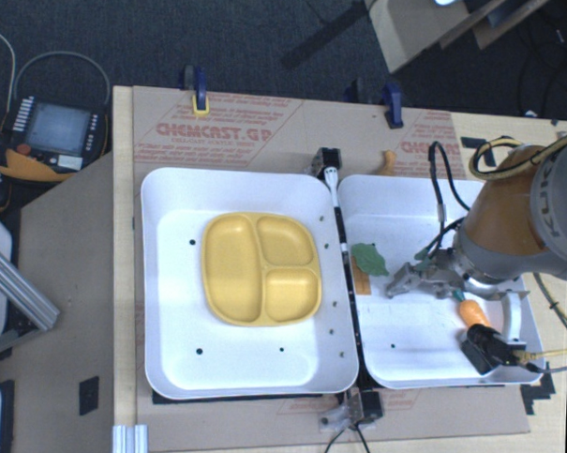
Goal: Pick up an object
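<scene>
Since the green leafy piece [368,259] lies nearest to me, I take it as the thing to lift. It rests flat on the floor of the right bin [418,363], close to that bin's left wall, with a small brown strip [361,281] just beside it against the wall. My gripper [400,282] hangs low just to the right of the green piece, near it but, as far as I can judge, not touching. Whether my jaws are parted or closed I cannot tell from this slant, and I see nothing held. An orange piece [474,312] lies farther right, under my wrist. Across the shared wall, the left bin [168,291] bears a yellow divided plate [261,267], well apart from me. I judge this to be the approach, with no grasp made. Next I must shift over the green piece, centre, descend and close. It looks thin and flat, so it may slip.
</scene>
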Controlling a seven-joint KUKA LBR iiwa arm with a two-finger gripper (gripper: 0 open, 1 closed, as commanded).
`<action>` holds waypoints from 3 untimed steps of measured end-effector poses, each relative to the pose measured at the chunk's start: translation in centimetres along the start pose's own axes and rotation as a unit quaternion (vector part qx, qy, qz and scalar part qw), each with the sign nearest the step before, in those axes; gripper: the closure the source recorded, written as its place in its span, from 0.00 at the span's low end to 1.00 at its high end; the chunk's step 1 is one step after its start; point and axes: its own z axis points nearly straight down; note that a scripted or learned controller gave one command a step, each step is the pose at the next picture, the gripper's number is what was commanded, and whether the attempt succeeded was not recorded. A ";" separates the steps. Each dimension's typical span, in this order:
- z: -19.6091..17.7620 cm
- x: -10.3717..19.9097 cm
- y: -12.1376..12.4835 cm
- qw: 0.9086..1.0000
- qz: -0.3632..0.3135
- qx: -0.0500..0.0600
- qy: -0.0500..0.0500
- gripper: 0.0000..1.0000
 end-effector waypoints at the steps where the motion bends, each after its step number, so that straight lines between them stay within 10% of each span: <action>1: -1.2 0.0 0.1 1.000 0.000 -0.003 -0.001 1.00; 3: -10.6 -0.1 -0.3 1.000 -0.001 -0.006 -0.002 1.00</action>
